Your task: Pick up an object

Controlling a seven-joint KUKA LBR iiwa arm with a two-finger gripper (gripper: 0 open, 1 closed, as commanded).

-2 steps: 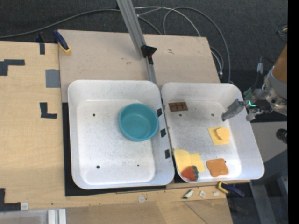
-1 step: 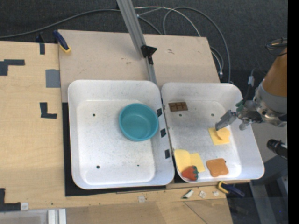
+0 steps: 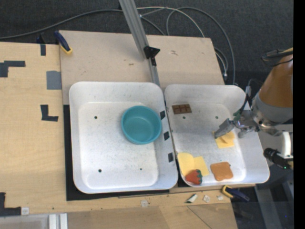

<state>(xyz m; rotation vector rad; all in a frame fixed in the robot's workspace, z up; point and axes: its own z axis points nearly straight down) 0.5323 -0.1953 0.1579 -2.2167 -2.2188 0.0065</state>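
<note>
A yellow wedge point(image 3: 227, 140) is lying at three o'clock in the right bin point(image 3: 248, 173), with the tool point(image 3: 228, 129) hovering touching-close above it. Its fingers are spreading apart, gripping nothing.

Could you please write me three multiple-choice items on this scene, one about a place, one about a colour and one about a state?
1. Where does the bowl sit?
A. left bin
B. right bin
C. bare bench

2. What colour is the bowl?
A. red
B. teal
C. black

3. How does the bowl rest?
A. upside down
B. on its side
C. upright, mouth up

Answers: 1 A, it lies inside the left bin. 2 B, its whole surface is teal. 3 C, its round hollow faces the camera.
</note>
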